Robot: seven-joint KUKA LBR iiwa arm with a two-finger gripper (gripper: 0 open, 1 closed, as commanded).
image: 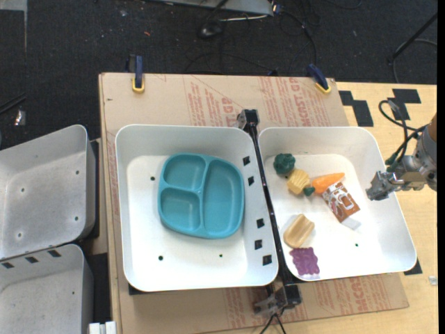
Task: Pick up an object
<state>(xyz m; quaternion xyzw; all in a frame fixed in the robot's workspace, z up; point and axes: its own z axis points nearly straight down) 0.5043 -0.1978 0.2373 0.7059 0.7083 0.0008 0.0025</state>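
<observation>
We see two white bins on the table (174, 92). The left bin (132, 186) holds a teal divided plate (201, 195). The right bin (389, 207) holds the candidates for picking: a dark green broccoli-like toy (284, 163), a yellow corn piece (299, 182) just beside it, an orange carrot (328, 182), a small brown-and-white packet (341, 202) touching the carrot's near end, a tan bread-like piece (299, 231), and purple grapes (304, 260) at the bin's near edge.

The gripper (380, 186) hangs over the right rim of the right bin, near the packet but apart from it, with nothing between its fingers that we can make out. Whether it is open or closed we cannot tell; it is small and blurred at this angle.

Handling, judged from looks: all are probably light plastic play food, stiff and a bit slick. The packet is nearest, but flat, so we would pinch it across its short width. The carrot is the easier take: grip across its thick middle, not the tapered tip. The grapes lie low and bumpy and close to the wall, a poor choice. No pick has yet begun.
</observation>
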